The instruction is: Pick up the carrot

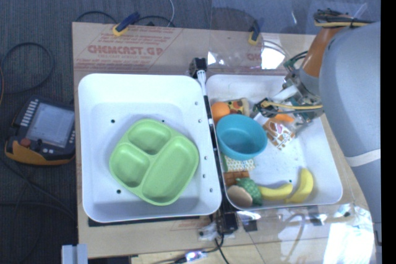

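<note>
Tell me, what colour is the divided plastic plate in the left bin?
Light green: the divided plastic plate shows best in the camera view.

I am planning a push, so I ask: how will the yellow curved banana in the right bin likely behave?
The yellow curved banana probably stays stiff. Its bent shape may make it pivot rather than roll. Its smooth skin could slip in a grasp.

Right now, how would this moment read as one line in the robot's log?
task: pick up carrot | gripper: over right bin's far end, at carrot | grasp: unconfirmed | left bin: green plate
</note>
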### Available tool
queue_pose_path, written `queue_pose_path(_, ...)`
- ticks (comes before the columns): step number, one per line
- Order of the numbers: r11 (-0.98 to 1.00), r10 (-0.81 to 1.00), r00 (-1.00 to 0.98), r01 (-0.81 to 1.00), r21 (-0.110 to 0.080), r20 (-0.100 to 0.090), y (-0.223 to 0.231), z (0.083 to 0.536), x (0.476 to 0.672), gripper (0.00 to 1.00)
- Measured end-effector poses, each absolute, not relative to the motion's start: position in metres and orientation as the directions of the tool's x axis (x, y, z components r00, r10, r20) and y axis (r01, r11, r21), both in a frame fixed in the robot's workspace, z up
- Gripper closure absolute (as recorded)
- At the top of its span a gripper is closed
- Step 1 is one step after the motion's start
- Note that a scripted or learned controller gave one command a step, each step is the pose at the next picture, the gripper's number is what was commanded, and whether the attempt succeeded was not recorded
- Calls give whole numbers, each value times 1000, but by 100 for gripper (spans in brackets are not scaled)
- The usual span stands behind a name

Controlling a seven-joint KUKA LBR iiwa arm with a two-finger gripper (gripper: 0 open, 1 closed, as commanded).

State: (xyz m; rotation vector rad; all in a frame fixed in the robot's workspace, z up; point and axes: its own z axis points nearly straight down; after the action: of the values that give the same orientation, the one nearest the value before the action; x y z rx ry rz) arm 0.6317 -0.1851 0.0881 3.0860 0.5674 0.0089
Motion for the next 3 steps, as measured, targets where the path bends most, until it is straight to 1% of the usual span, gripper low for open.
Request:
queue_pose_path(1,-933,361,933,361,4,2,-185,97,633,100)
queue_pose_path(2,-933,360,933,360,4,1,-185,96,632,0)
queue_pose_path(3,-954,300,954,300,9,6,-153,90,565,0)
